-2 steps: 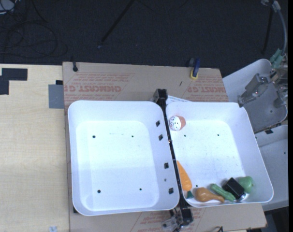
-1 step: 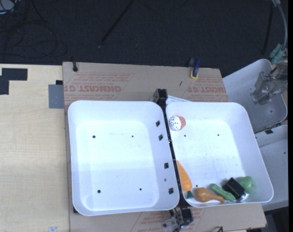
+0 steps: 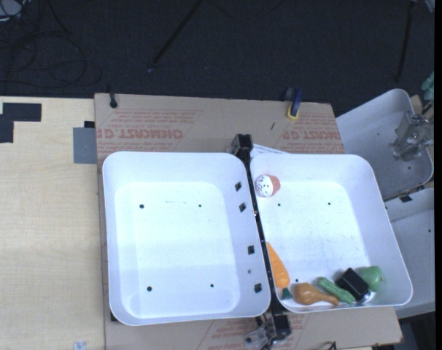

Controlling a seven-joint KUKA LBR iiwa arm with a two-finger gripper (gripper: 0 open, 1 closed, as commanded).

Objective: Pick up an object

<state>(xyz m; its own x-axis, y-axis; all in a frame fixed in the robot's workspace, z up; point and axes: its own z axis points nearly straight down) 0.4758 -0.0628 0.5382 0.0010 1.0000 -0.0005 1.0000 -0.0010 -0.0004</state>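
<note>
Toys piled in the near corner of the right bin [image 3: 387, 217], toy carrot [image 3: 278, 267] lying long beside the middle wall, small white-and-orange round toy [image 3: 266, 186] alone at the far end, all left of the jaws, spread or pressed together impossible to tell.

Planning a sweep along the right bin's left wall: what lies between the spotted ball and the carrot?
Nothing: in the camera view, only bare white floor of the right bin separates the spotted ball from the carrot.
</note>
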